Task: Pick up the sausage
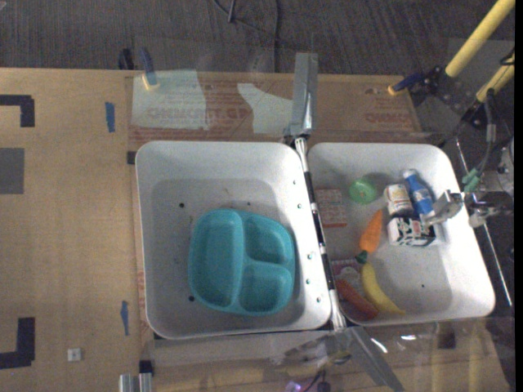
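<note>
The sausage (357,298) is a reddish-brown link lying in the front left corner of the right bin (470,300), against the divider. A yellow banana (378,289) lies right beside it. My gripper (449,205) sits at the right bin's right rim, next to a blue bottle (417,194) and a black-and-white carton (409,232). It is well to the right of the sausage and farther back, and nothing shows between its fingers.
An orange carrot (372,231), a green cap (362,190), a small white can (397,196) and a red-and-white card (329,205) also lie in the right bin. The left bin (163,178) holds a teal divided plate (242,261).
</note>
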### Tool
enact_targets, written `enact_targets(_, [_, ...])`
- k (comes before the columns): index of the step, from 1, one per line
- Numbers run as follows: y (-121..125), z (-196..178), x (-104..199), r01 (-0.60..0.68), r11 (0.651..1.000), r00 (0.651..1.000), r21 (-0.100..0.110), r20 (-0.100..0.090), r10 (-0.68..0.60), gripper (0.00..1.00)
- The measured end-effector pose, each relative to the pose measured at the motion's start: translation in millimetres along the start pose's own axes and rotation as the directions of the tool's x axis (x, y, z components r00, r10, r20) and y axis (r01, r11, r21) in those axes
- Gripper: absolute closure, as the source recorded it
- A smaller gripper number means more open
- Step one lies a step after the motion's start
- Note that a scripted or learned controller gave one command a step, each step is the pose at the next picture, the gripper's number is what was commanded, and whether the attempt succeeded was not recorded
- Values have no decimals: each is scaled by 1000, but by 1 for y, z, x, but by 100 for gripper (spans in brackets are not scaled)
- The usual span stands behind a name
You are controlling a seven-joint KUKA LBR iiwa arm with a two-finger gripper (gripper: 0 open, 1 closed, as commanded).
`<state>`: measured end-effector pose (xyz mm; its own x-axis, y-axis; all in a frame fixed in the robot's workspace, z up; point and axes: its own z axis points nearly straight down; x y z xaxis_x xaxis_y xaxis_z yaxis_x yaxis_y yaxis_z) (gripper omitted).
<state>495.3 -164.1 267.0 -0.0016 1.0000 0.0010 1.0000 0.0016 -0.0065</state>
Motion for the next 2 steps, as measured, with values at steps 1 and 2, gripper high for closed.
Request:
enact_targets(1, [-17, 117, -2, 89, 996, 996, 0, -2, -89, 0])
enact_targets(2, [-15, 172, -44, -222, 975, 975, 1, -7, 222, 0])
